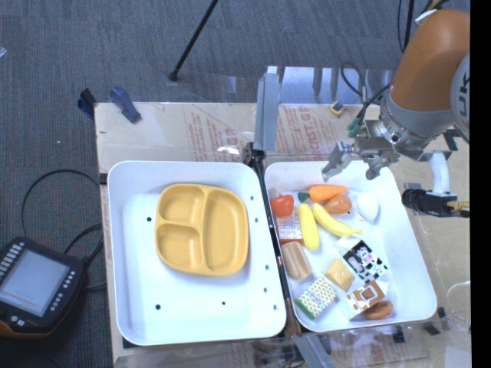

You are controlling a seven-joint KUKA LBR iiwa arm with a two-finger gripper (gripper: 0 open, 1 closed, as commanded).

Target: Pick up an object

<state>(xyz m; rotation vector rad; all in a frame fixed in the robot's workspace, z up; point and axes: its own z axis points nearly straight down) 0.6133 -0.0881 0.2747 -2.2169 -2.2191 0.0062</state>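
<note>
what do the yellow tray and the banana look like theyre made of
Tray: probably moulded plastic, judging by its even yellow colour, rounded compartments and soft sheen.
Banana: likely a plastic toy, with flat, unblemished yellow and a smooth surface, though real fruit cannot be ruled out.

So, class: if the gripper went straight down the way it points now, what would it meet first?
Probably the carrot. The gripper, fingers spread, hangs above the far end of the right bin, with the carrot just below it. Depth is unclear from this slant; it might meet bare bin floor instead.
</note>
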